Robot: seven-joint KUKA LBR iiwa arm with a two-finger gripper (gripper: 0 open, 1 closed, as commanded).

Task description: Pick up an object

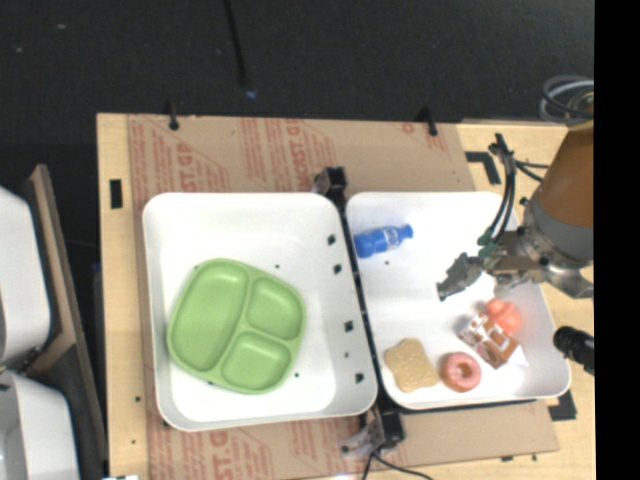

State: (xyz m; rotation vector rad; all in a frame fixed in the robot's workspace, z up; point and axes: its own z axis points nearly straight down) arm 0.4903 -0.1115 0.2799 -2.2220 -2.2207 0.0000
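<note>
The right bin (430, 213) holds a small blue bottle (382, 240) lying on its side near the back left, a tan biscuit-shaped piece (410, 364) at the front, a pink doughnut (461, 372) beside it, and an orange and brown toy (493, 332) at the front right. My gripper (462, 276) hangs over the middle right of this bin, above and left of the orange toy and right of the bottle. Nothing shows between its fingers. The left bin (190, 228) holds a green divided plate (236, 325).
The arm's orange band and grey wrist (565, 203) come in over the right bin's right wall. A black divider with clips (345, 258) runs between the bins. Cardboard (260, 153) lies under both bins, and cables sit at the back right.
</note>
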